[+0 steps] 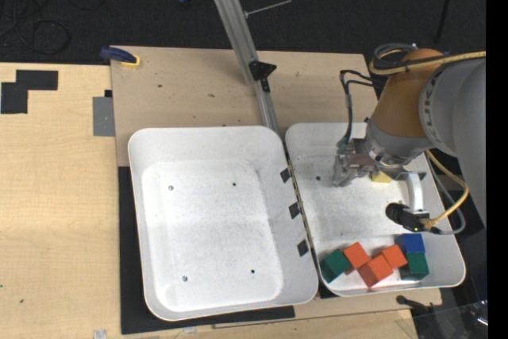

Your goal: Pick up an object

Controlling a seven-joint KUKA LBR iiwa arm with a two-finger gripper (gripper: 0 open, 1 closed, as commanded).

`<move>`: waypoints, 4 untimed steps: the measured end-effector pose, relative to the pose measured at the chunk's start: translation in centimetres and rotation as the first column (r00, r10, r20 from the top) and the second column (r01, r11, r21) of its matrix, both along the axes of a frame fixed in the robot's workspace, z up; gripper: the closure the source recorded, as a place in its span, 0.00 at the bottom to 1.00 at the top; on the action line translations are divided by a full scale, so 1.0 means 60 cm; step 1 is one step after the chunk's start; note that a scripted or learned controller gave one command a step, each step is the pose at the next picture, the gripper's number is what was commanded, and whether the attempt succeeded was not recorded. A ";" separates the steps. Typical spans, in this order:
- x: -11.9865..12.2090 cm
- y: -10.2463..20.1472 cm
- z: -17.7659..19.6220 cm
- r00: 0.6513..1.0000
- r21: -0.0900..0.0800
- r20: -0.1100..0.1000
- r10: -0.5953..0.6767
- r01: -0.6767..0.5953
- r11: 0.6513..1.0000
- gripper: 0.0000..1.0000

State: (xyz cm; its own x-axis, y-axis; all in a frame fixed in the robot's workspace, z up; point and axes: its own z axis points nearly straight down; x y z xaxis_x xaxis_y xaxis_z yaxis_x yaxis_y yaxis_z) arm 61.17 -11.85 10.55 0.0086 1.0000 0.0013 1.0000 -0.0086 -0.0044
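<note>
Seen from above at a slant: two shallow white bins side by side on a pale wooden bench (55, 194). Left bin (159, 147) smooth, rounded at the corners, floor speckled and wide open. Right bin (305, 140) crowded only along its near edge, where blocky shapes cluster: green block (336, 263), two orange blocks (356, 255) (394, 257), red block (375, 272), blue block (413, 243). Grey metal gripper (344, 171) low over bare floor near the far wall, well apart from the blocks; open or shut, cannot tell. Slanted aluminium rail (238, 32) behind.
</note>
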 end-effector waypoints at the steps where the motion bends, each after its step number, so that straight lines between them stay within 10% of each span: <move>1: -0.008 0.011 0.096 1.000 -0.001 0.007 0.008 -0.008 1.000 1.00; 3: -0.004 0.011 0.246 1.000 -0.001 0.005 0.010 -0.010 1.000 1.00; 4: -0.009 0.095 0.222 1.000 0.001 0.000 0.012 -0.012 1.000 1.00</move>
State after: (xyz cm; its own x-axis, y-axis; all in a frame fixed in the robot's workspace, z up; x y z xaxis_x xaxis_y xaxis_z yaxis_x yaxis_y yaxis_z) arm 60.60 -6.16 23.88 -0.0034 1.0000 0.0019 1.0000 0.0034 -0.0046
